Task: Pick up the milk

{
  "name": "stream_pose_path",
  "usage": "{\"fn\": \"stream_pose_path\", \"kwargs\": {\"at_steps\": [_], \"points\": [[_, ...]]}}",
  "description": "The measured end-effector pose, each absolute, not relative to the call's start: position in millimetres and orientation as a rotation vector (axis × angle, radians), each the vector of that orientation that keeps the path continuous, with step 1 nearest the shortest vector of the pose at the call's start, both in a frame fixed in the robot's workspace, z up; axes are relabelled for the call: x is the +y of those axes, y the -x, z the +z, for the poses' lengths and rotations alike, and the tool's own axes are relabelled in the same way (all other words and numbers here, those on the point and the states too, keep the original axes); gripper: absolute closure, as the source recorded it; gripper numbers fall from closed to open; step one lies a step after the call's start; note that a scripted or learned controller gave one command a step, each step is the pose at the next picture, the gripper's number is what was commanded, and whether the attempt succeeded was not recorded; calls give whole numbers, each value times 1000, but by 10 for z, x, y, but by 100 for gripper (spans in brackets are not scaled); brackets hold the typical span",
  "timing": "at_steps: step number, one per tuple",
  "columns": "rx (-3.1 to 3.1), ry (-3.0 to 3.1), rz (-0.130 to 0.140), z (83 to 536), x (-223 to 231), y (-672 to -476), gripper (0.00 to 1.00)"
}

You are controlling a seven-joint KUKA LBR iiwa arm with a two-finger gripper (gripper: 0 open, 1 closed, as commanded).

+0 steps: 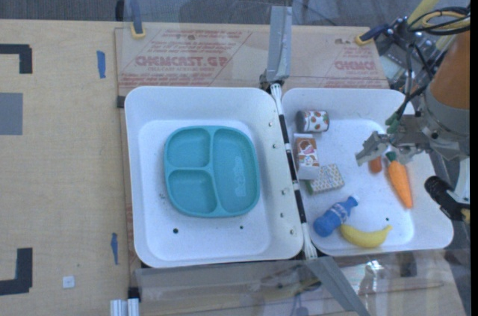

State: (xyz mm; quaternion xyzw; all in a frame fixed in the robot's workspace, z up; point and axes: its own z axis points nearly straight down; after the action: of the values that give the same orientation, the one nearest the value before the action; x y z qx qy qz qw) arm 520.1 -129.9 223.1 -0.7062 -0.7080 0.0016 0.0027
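Camera view: single fixed camera, mounted above the bench [60, 180], looking down at a slant. Far edge of the scene lies at the top of the frame, with dark floor beyond; near edge at the bottom. Range: moderate, wide enough to take in both the left bin [142, 128] and the right bin [351, 107] whole, side by side at centre and right. The arm [448, 94] enters from the right edge. Bare bench fills the left third

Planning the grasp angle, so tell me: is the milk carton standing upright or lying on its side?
Lying on its side: the milk carton shows its long printed face upward, flat on the right bin's floor beside the divider.
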Motion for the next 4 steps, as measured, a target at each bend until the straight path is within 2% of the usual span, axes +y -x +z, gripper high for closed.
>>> {"fn": "stream_pose_path", "kwargs": {"at_steps": [1,2,3,4], "points": [[-2113,2323,4,1812,-529,-5732,0],[-2251,2191,4,1819,-651,-6471,0],[-2331,2103,2,903,-1053,-6577,0],[-2770,1454,8,880,-1265,-6654,0]]}}
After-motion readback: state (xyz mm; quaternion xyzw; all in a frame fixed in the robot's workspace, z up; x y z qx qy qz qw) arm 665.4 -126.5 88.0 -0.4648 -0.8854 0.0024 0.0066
